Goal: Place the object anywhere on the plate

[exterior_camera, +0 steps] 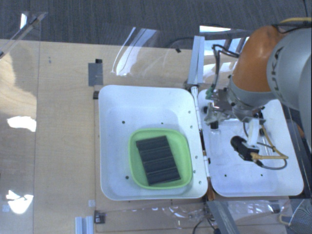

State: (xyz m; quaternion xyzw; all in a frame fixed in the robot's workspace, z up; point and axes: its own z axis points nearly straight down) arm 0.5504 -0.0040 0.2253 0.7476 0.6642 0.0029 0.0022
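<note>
From above, my arm (292,67) comes in from the right and bends over the right bin (287,179). My pincer (213,117) hangs at that bin's upper left corner, just beside the wall it shares with the left bin (114,130). It is bunched under the wrist, so I cannot tell whether it is wide or narrow, and I see nothing held in it.

The two bins sit touching, side by side on the pale wooden table (53,140). A slim metal strip (197,57) stands behind the seam between them, close to my wrist. A small grey bracket (95,73) lies on the table beyond the left bin's far corner, well apart from everything else.

The green plate (132,160) rests in the lower right part of the left bin, near the shared wall. The dark ribbed block (157,160) lies flat on it, inside the rim. Its long axis runs nearly up and down the view, with the far end leaning a little left and the near end a little right. Its grooves cross the short way. Nothing lies over the block or between it and my pincer except the bin walls.
</note>
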